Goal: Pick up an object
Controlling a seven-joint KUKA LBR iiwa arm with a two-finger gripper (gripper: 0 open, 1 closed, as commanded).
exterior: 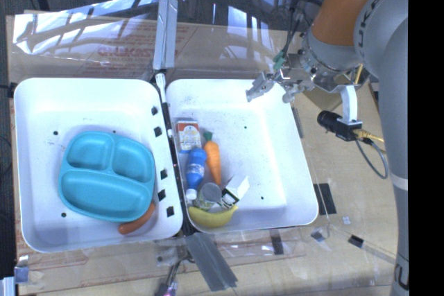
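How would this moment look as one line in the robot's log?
gripper: above right bin far edge, holding nothing | carrot, bottle: near left wall | blue tray: left bin

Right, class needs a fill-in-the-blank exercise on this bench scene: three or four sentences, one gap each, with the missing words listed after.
1. The blue divided tray lies in the ____ bin.
2. The carrot lies in the right bin, just right of the blue ____.
3. The pincer hangs over the ____ edge of the right bin.
4. A sausage pokes out from under the tray's ____ edge.

Missing words: left; bottle; far; near
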